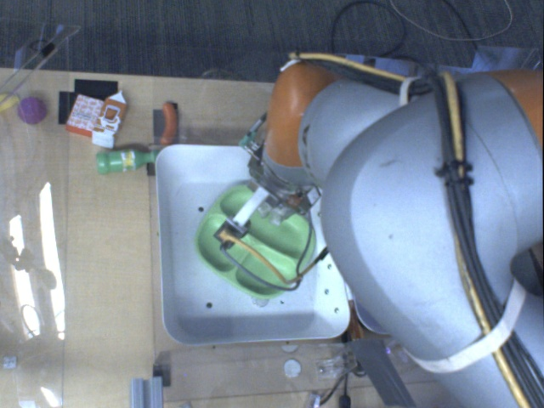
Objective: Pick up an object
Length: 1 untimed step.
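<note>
reaching down over the green dish (217, 249), the gripper (276, 206) sits above its right-hand part, inside the bin (183, 300). i cannot tell whether the gripper is apart or together, since the wrist hides it. the dish lies flat near the bin's middle and looks shallow, so i judge its rim is the only good bite. i'd come straight down astride that rim, close gently, then lift slowly and level, watching for tipping or slip. the bottle (123, 160) and carton (95, 115) lie outside on the bench (85, 270), well clear.
</note>
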{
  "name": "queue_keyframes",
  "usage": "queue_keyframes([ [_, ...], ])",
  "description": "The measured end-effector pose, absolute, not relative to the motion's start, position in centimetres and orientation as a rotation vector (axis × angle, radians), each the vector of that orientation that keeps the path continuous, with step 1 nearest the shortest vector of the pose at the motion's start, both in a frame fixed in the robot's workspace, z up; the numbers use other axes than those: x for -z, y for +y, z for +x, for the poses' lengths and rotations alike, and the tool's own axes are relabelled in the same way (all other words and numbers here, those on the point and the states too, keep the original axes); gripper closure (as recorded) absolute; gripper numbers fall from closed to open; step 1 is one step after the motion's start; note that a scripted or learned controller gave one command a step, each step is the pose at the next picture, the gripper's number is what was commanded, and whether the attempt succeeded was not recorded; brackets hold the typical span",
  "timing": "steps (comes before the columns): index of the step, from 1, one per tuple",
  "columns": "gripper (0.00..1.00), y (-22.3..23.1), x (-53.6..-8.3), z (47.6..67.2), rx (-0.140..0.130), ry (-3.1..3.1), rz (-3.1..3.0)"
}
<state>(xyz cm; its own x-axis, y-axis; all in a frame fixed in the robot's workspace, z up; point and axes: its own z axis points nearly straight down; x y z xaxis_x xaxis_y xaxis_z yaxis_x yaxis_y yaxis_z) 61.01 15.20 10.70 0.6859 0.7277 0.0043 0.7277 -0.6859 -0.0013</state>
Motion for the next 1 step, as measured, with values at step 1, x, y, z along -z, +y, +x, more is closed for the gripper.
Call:
queue_keyframes([
  [1,1.00,17.68,-22.51,63.04,0.014,-0.941,-2.997],
])
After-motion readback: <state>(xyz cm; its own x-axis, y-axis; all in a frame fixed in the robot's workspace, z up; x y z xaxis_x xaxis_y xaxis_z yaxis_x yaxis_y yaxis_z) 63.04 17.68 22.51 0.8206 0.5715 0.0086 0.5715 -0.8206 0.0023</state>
